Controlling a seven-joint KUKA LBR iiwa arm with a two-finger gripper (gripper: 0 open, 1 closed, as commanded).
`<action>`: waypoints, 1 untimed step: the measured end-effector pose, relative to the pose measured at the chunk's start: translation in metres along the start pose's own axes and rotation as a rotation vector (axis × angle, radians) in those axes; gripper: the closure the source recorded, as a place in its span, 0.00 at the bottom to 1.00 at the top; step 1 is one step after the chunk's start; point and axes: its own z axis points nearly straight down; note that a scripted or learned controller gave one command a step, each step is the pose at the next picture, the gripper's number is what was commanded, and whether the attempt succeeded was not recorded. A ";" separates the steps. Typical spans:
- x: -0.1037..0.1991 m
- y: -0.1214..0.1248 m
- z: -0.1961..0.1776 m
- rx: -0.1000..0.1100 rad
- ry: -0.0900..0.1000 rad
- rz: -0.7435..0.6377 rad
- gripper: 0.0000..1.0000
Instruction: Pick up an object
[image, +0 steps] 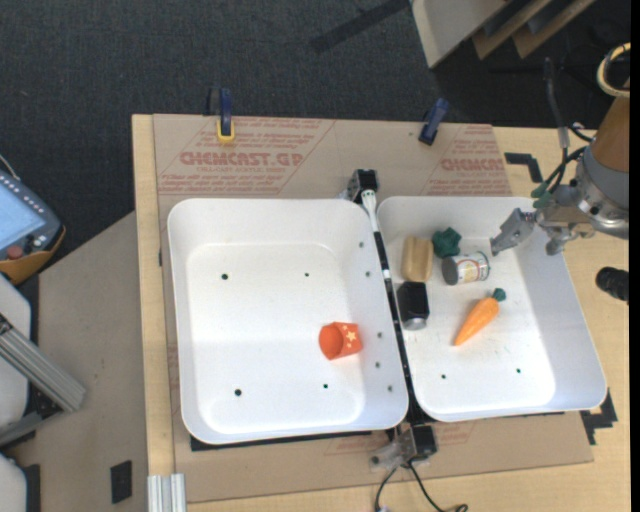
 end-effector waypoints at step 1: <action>0.005 -0.030 0.094 0.007 0.003 0.001 0.00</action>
